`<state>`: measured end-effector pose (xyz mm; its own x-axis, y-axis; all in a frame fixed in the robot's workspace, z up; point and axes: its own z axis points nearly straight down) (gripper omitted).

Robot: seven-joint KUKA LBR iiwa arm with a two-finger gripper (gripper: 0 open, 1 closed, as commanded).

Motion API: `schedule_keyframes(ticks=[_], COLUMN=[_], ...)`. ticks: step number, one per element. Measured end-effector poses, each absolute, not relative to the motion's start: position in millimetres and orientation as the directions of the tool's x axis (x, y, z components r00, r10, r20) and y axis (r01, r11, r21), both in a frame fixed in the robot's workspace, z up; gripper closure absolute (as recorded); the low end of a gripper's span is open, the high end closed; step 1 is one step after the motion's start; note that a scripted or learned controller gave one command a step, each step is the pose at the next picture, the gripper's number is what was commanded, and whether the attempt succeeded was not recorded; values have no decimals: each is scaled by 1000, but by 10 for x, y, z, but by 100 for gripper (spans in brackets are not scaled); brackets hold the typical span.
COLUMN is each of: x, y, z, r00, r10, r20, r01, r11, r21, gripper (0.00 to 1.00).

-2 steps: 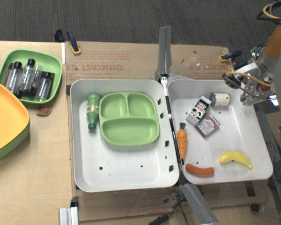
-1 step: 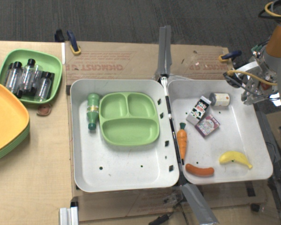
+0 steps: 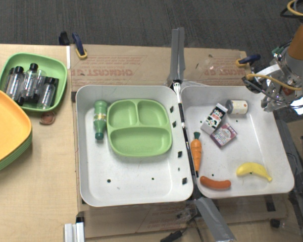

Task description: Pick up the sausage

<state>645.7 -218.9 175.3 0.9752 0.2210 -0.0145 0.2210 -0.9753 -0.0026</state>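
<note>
The sausage [image 3: 215, 183] is reddish-brown and lies flat near the front left corner of the right bin [image 3: 278, 140]. The gripper [image 3: 270, 99] hangs over the bin's far right rim, well up and to the right of the sausage, with cables around its wrist. Nothing shows between the gripper and the sausage but bare bin floor and a banana [image 3: 254, 171].
In the right bin also lie a carrot [image 3: 196, 154] by the left wall, a small milk carton [image 3: 214, 118], a purple packet [image 3: 223, 134] and a white can [image 3: 238, 106]. The left bin [image 3: 86, 150] holds a green divided plate [image 3: 139, 127] and a green bottle [image 3: 100, 119].
</note>
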Motion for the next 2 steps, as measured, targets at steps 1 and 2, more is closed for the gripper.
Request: schedule_keyframes(ticks=[1,2], x=[6456,6454], y=[-2183,-2178], z=[1833,1911], r00=[974,973], r10=[226,231], r20=[-18,-22], r01=[226,231], r11=[-974,-973], r21=[-3,-4], gripper=[100,100])
